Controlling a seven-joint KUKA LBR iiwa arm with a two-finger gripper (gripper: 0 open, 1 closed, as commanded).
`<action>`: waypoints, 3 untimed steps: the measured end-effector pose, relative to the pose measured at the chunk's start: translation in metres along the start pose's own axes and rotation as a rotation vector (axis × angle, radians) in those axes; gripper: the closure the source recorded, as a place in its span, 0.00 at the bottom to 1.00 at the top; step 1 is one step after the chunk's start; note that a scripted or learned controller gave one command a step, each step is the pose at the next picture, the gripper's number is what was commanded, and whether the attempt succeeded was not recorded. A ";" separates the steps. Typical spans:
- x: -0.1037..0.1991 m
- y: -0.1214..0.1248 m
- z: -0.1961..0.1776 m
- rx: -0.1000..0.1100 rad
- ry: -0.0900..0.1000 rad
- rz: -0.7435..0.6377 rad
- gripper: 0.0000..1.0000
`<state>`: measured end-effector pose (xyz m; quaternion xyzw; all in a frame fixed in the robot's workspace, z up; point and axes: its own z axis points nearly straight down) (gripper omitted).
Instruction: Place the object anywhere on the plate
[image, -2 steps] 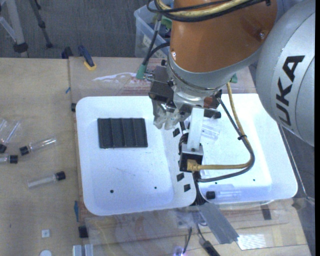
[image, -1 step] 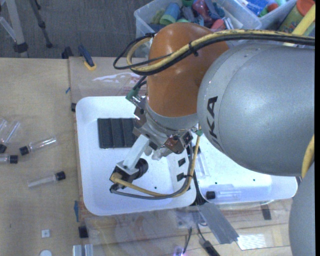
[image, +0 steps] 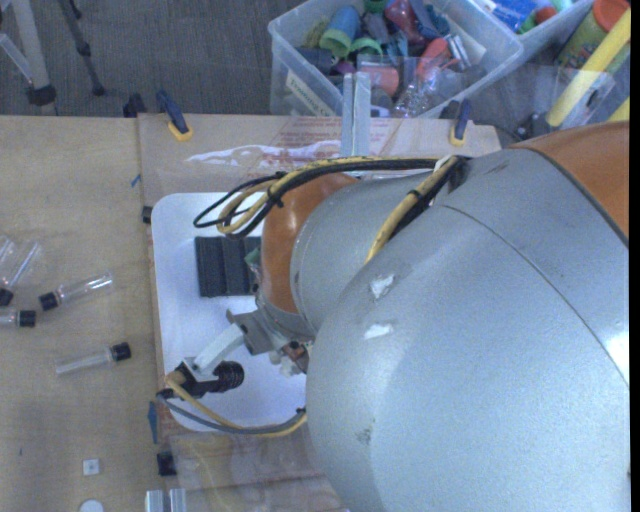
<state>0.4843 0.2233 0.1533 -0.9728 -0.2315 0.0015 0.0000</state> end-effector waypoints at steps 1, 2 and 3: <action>-0.001 -0.002 -0.069 -0.001 -0.001 -0.279 1.00; -0.004 -0.003 -0.275 -0.002 0.004 -0.230 1.00; -0.005 -0.003 -0.083 -0.001 0.000 -0.014 1.00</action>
